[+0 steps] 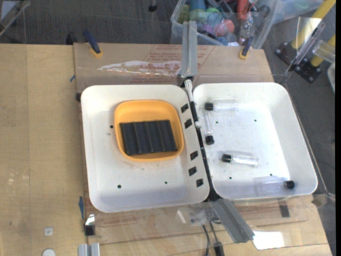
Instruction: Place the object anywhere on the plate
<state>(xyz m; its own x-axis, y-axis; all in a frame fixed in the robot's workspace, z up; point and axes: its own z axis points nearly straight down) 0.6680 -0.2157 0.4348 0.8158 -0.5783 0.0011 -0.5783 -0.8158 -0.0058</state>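
Note:
An orange plate [123, 113] sits in the left white bin [101, 185], toward its back middle. A black ribbed rectangular block [148, 137] lies flat on the plate, covering most of its centre. In the right white bin [277, 105] lie several clear tubes with black caps: one at the back left [221, 106], one upright along the left wall [207, 132], one in the middle [240, 159] and one at the front right [275, 185].
A metal divider bar [195, 137] with black clips runs between the two bins. A clear box of colourful items [229, 7] stands beyond the bins at the back. Bare wooden bench lies to the left.

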